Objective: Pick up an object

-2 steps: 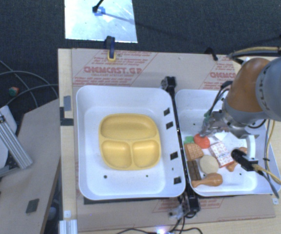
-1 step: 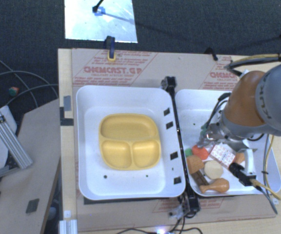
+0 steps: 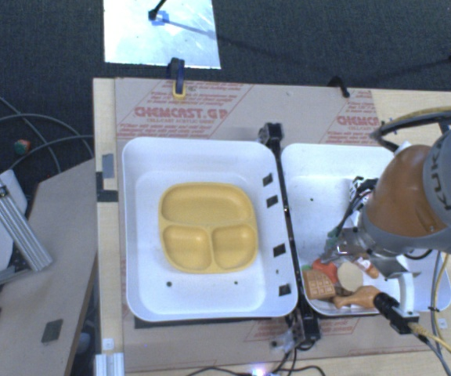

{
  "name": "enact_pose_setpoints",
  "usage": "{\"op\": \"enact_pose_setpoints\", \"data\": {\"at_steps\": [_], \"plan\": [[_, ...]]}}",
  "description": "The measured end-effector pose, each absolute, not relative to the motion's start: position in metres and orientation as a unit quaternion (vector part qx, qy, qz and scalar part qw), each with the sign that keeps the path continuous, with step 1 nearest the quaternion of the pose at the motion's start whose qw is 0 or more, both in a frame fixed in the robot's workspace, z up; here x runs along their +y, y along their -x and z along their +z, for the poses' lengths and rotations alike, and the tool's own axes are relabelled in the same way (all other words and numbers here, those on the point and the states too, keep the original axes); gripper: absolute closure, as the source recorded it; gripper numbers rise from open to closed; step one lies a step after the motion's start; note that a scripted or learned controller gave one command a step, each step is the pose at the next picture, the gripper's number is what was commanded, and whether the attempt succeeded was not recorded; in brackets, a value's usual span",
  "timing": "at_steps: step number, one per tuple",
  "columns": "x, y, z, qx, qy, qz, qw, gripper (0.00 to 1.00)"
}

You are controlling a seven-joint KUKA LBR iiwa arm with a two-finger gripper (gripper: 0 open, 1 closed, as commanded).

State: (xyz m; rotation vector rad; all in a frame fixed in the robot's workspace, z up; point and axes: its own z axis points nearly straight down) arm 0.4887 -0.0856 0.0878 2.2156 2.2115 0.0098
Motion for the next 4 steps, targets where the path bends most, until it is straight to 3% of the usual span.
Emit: {"op": "enact_pose_setpoints", "data": {"at_steps": [2,3,4], "plan": [[-0.085,-0.492,0.108,0.706,-0.708,0.0053,0.008,1.00],[0.043,-0.509,0.189,0.714,-0.700,0.0059,0.001,1.00],[0.120,-0.533,0.201,0.712,-0.703,0.0033,0.000,1.00]]}}
